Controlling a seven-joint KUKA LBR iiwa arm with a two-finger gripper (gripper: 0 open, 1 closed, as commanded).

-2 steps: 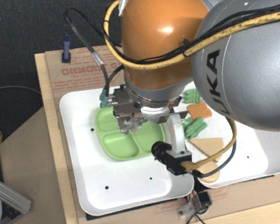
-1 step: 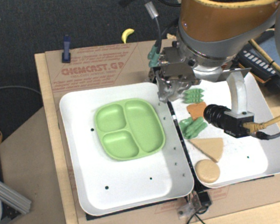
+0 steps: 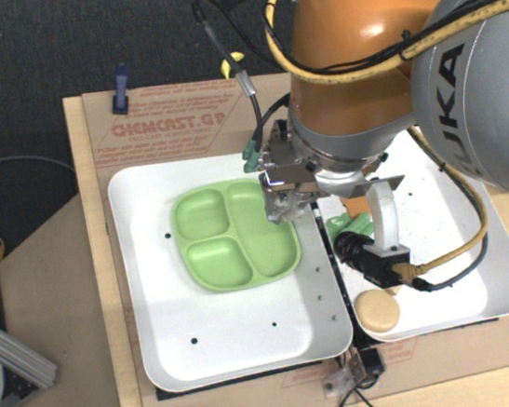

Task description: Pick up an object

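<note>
A light green divided plate lies flat in the left bin. My gripper hangs low over the plate's right edge, close to the wall between the two bins. The big orange and grey wrist hides most of what is beneath it. In the right bin, a small green object and a bit of an orange thing peek out under the arm. A round tan object rests in that bin's front left corner.
The bins sit on a cardboard sheet with red print. A blue clip stands at its back edge. A yellow cable loops across the right bin.
</note>
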